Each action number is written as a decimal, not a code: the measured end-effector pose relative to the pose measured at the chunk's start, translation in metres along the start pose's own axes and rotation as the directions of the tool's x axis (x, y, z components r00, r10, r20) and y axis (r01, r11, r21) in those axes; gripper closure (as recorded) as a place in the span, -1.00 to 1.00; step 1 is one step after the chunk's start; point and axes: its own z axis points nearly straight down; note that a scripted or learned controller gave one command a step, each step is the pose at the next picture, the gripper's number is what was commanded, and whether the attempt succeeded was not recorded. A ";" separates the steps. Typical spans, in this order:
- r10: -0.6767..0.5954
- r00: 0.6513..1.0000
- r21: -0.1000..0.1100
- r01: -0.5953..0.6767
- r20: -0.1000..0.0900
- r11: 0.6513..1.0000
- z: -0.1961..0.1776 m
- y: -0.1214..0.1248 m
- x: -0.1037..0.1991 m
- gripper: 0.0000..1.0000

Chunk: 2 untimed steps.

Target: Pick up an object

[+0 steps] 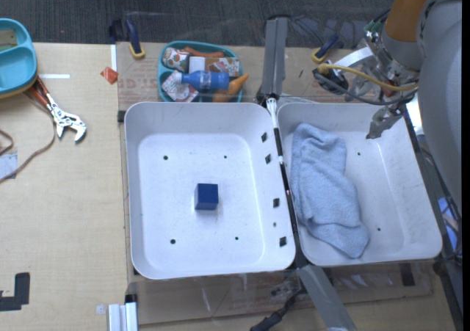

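Counter: wood [66,205], with two white bins side by side.
Left bin [147,249]: blue cube [207,196] near its middle.
Right bin [400,197]: grey towel [327,186] on its left half.
Hand [382,125]: over the right bin's far right corner, carries nothing; finger opening cannot be told.
Key relation: towel lies nearer, to the hand's left and toward the front; cube well apart, across the divider.
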 end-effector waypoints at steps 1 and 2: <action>0.043 0.999 0.000 -0.043 0.000 0.999 0.021 0.021 -0.004 -1.00; -0.006 1.000 0.001 0.006 0.001 1.000 0.108 0.003 -0.046 -1.00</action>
